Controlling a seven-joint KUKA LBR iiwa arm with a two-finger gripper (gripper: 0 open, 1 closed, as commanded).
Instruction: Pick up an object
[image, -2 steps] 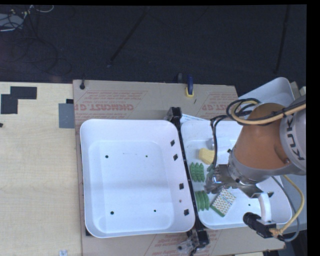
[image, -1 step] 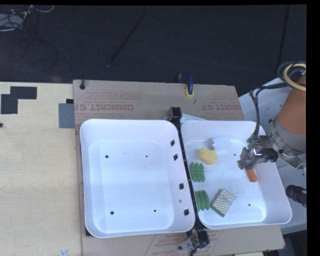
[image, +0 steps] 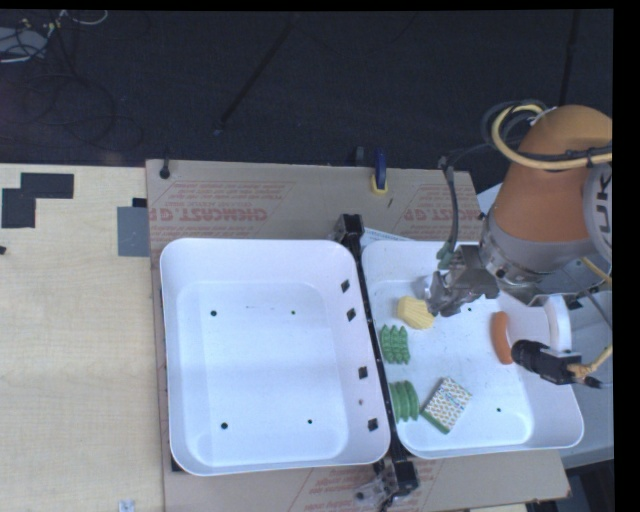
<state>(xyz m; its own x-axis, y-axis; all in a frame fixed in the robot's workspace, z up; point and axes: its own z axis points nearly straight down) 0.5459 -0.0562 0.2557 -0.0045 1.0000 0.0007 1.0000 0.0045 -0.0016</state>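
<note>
Camera view: pale wood tabletop, cardboard sheet, two white bins, dark floor behind. Yellow lump, rounded, just beside gripper; finger spread cannot be told.

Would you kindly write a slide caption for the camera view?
Tool poised beside a yellow lumpy object in the right white bin, among green ridged pieces.

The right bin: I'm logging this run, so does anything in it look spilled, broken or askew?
Nothing stands out. In the right bin lie a yellow piece, two green pieces, a checkered packet lying at a slant, and an orange piece. The gripper is beside the yellow piece.
</note>
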